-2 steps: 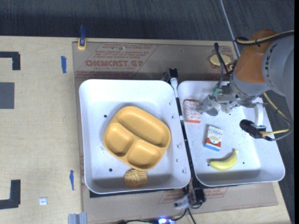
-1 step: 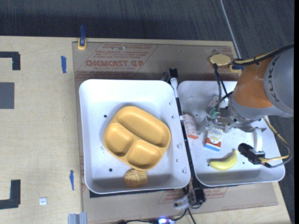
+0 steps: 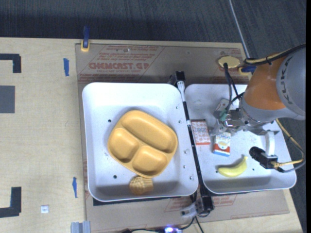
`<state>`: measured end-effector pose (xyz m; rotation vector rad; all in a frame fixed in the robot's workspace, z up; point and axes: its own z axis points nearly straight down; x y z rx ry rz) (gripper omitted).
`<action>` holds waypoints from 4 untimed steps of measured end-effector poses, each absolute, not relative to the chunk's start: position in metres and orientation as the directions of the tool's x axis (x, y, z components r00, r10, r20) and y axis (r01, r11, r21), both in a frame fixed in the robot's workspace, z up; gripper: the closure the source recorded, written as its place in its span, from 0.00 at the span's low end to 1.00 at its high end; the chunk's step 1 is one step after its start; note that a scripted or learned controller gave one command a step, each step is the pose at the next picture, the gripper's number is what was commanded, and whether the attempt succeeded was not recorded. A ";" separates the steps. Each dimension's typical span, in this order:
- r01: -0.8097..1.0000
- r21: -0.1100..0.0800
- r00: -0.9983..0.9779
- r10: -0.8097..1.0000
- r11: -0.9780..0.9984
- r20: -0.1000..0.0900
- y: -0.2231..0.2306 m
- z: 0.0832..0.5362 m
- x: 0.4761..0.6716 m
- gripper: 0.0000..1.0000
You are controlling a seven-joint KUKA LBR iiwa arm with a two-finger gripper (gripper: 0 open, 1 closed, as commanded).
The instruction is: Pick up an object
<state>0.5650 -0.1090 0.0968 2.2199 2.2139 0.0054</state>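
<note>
My gripper (image 3: 225,120) hangs low over the middle of the right bin (image 3: 286,181), reaching in from the right. Just below it in the view stands a small white carton (image 3: 222,144) with orange and blue print, close to the gripper's tip. Whether they touch is unclear. A red and white packet (image 3: 200,132) lies to the left of the carton, by the bin's left wall. A yellow banana (image 3: 233,168) lies near the front of the same bin. Nothing shows held in the gripper.
The left bin (image 3: 95,101) holds a large yellow divided plate (image 3: 142,142) and a small tan ridged object (image 3: 141,184) at its front wall. A black divider (image 3: 187,115) runs between the bins. The arm's orange band (image 3: 262,89) rises over the right bin's back right.
</note>
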 end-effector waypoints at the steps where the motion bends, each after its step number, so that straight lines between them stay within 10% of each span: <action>1: 1.000 0.008 0.004 1.000 -0.004 -0.006 -0.111 0.097 0.565 0.00; 2: 1.000 0.002 0.002 1.000 -0.002 -0.001 -0.121 0.086 0.480 0.00; 4: 1.000 0.005 -0.001 1.000 0.001 0.001 -0.105 0.086 0.481 0.00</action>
